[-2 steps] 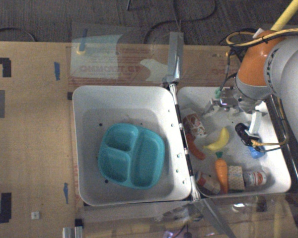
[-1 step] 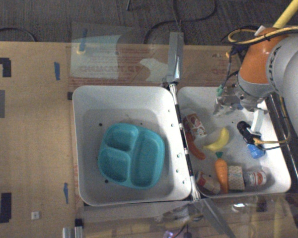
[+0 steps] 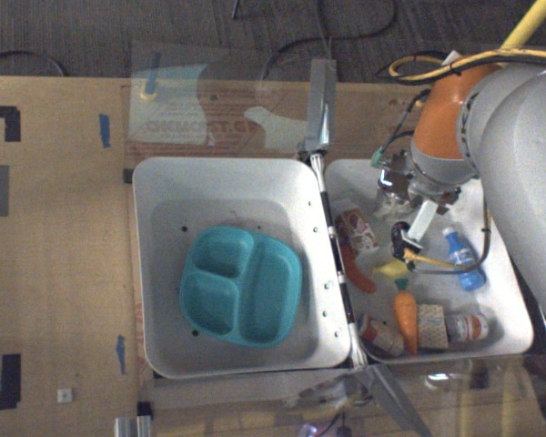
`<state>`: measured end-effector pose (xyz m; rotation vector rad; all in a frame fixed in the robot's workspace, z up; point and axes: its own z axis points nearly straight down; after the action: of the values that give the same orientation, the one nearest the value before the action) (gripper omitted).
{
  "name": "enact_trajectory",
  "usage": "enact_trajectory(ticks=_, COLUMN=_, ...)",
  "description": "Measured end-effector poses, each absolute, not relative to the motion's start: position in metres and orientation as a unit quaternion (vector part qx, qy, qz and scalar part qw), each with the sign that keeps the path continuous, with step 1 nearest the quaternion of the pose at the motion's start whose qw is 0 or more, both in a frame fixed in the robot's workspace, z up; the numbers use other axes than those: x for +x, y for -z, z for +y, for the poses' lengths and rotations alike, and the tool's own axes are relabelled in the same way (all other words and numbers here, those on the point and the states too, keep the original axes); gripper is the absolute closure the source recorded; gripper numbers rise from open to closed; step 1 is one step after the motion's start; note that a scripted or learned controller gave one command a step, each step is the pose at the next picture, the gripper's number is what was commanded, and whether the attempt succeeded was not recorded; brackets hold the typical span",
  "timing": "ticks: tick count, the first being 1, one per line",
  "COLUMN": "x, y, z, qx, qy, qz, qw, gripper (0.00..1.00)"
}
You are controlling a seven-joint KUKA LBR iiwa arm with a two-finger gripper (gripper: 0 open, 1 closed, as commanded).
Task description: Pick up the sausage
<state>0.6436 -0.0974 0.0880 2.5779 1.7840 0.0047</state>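
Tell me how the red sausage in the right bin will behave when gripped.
The sausage looks slim and rounded, so it may roll or slip if pinched off-centre. It lies along the right bin's left wall, which would likely stop it rolling that way but crowd a finger. Small for the bin, it is probably light.

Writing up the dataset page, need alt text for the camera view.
A grey robot arm with an orange band reaches over the right white bin, where a reddish-brown sausage lies among an orange toy carrot, a blue plastic bottle and other small items. The left white bin holds a teal divided plastic plate.
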Motion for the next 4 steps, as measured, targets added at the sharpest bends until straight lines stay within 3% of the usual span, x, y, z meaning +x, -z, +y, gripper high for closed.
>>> enact_trajectory(ticks=1, x=0.648, y=-0.088, z=-0.092, qx=0.911, qy=-0.0031, qz=0.413, qw=0.002, gripper=1.00)
enact_trajectory(ticks=2, x=0.612, y=-0.088, z=-0.098, qx=0.993, qy=-0.0033, qz=0.121, qw=0.001, gripper=1.00)
enact_trajectory(ticks=3, x=0.620, y=-0.088, z=-0.101, qx=0.939, qy=-0.0005, qz=0.345, qw=0.000, gripper=1.00)
enact_trajectory(ticks=4, x=0.551, y=-0.088, z=-0.102, qx=0.985, qy=-0.0052, qz=0.174, qw=0.001, gripper=1.00)
